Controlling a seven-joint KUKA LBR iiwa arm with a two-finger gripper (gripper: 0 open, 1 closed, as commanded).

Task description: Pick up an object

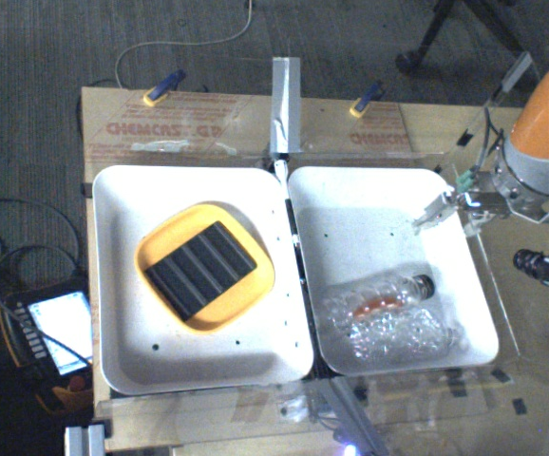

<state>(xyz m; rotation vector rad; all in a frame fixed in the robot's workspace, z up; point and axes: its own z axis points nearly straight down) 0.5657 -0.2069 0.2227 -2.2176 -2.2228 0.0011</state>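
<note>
A yellow pad with a black ribbed top lies in the middle of the left bin. In the right bin, a clear crumpled plastic bottle with a dark cap and an orange patch inside rests against the near wall. My gripper hangs over the right bin's far right corner, well above and behind the bottle, with the orange-banded wrist at the frame's right edge.
A metal strip stands upright behind the seam between the bins. Two blue-and-yellow clamps hold the cardboard backing. Cables and a lit tablet lie on the floor at left; a chair base is at top right.
</note>
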